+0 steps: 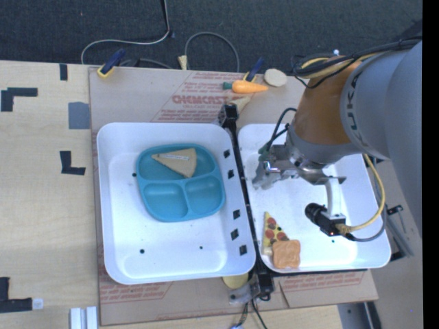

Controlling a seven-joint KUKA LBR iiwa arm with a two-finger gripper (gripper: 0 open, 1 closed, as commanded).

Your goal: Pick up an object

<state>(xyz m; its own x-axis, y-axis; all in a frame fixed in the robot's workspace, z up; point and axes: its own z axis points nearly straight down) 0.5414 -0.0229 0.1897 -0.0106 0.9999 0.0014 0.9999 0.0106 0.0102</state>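
Over the right bin (357, 252), the gripper (264, 173) hangs low near the divider, above bare white floor; whether its fingers are apart or together I cannot tell. Candidate objects, a pizza slice (273, 232) and a tan nugget-like piece (287, 253), lie touching at that bin's near corner, apart from the gripper. A blue tray (182, 194) carrying a sandwich wedge (177, 161) sits in the left bin (116, 252).
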